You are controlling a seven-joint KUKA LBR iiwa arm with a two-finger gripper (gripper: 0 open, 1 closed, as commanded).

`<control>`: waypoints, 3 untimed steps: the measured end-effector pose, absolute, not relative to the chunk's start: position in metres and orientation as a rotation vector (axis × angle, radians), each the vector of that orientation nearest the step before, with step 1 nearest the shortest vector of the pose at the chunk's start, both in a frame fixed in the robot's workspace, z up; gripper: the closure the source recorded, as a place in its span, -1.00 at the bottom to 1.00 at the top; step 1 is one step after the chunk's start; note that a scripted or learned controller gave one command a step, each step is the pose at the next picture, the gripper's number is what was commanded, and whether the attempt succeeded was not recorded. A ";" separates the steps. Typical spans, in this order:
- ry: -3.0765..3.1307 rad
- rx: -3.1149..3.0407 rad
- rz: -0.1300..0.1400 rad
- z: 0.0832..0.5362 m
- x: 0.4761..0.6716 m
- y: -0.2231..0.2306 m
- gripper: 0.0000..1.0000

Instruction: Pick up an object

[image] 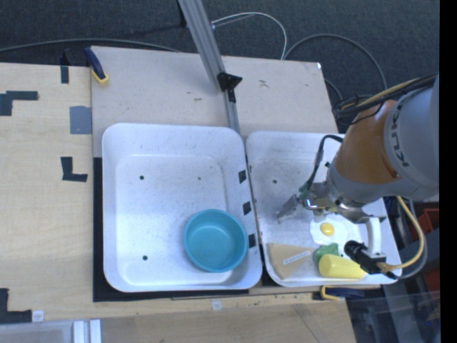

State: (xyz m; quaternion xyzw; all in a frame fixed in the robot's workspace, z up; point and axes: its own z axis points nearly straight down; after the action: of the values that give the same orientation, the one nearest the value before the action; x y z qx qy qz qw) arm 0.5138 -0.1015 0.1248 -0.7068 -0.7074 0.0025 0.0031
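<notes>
Here, hand (289, 209) low in right bin (285, 156), grip state unclear, beside fried egg (327, 229), yellow-green toy (337, 263), tan wedge (289, 257)

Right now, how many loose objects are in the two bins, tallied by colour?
Blue: 1, the bowl in the left bin
Tan: 1, the wedge in the right bin
White with a yellow centre: 1, the fried egg
Yellow: 1, the yellow piece
Green: 1, the small green piece
Total: 5
</notes>
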 end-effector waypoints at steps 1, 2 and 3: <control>-2.221 -2.215 0.003 0.137 0.515 -0.101 1.00; -2.224 -2.223 -0.002 0.193 0.509 -0.108 1.00; -2.224 -2.220 -0.001 0.213 0.510 -0.108 1.00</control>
State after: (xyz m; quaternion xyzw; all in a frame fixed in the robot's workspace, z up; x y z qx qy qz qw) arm 0.5100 -0.1077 0.2130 -0.7066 -0.7076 -0.0003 -0.0003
